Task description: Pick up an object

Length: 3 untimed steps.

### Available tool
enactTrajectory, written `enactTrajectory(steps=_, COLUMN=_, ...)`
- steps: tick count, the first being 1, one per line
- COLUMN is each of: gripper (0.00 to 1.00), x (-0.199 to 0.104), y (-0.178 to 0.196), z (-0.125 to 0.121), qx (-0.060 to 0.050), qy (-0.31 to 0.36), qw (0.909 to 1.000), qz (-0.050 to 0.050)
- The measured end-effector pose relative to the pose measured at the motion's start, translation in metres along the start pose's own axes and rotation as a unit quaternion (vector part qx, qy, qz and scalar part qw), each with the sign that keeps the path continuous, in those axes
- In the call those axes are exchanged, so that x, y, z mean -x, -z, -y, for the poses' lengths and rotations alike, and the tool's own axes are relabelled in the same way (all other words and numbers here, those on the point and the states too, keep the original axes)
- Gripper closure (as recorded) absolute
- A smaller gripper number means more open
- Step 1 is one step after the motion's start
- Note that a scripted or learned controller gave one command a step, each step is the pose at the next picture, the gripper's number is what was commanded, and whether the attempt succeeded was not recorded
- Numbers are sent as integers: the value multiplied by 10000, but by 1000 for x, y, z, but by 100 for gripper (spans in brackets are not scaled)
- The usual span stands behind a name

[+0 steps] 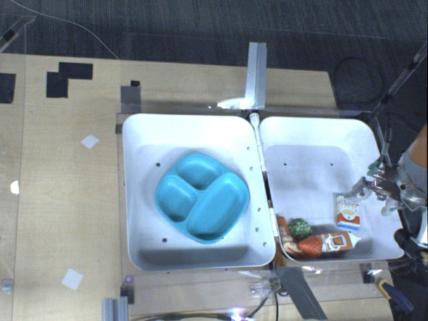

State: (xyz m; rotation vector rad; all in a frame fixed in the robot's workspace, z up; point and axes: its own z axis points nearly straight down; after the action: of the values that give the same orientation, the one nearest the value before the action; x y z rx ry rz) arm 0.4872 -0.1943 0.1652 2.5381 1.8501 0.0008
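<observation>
The right bin point(314, 146) holds a small white and orange carton point(348, 213) near its right side. Along its front wall lie a green broccoli-like piece point(299, 229), a red-orange piece point(309, 245) and a flat printed packet point(338, 241). My gripper point(376, 187) hangs at the bin's right edge, just right of and slightly above the carton. Nothing shows in its grasp. The arm's wrist runs off the frame to the right.
The left bin point(144, 152) carries a blue divided plate point(202, 196) in its middle. A metal post point(257, 75) stands behind the seam between the bins. Cables point(394, 89) hang at the far right. The back half of the right bin is bare.
</observation>
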Motion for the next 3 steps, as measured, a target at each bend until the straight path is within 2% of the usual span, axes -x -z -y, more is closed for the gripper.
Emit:
enactTrajectory(steps=1, gripper=0, x=-30, y=-76, z=4, qx=74, qy=66, qw=10000, qz=7)
enactTrajectory(steps=2, gripper=100, x=-30, y=-65, z=3, qx=90, qy=72, qw=9999, qz=6)
enactTrajectory(steps=3, gripper=0, x=-30, y=-65, z=3, qx=91, qy=73, qw=9999, qz=6)
